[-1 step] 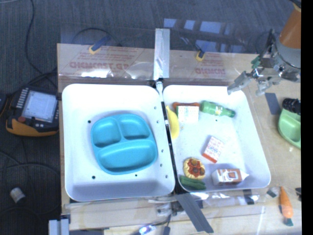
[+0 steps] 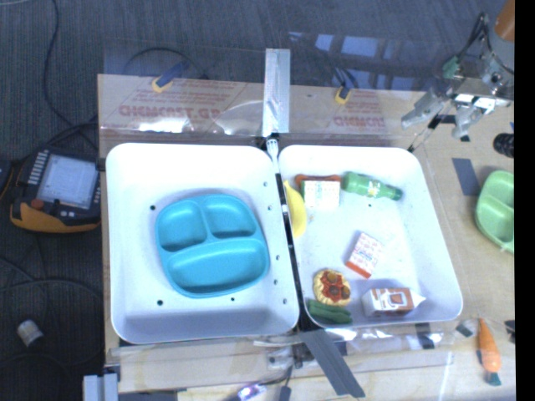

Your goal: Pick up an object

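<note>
The right bin (image 2: 435, 249) holds several small items: a green bottle (image 2: 372, 187), a white and red carton (image 2: 321, 192), a yellow banana (image 2: 294, 208), a red and white box (image 2: 364, 254), a toy pizza (image 2: 332, 285), a green pickle (image 2: 329, 312) and a red carton (image 2: 389, 301). A blue divided plate (image 2: 213, 242) lies in the left bin (image 2: 125, 249). My gripper (image 2: 440, 122) hangs above the bench beyond the right bin's far right corner. It is open, with nothing between its fingers.
A green container (image 2: 499, 207) sits on the bench right of the bins, and an orange carrot-like piece (image 2: 489, 356) lies at the lower right. A handheld pendant (image 2: 58, 190) rests on the floor to the left. A vertical post (image 2: 277, 90) stands behind the bins' shared wall.
</note>
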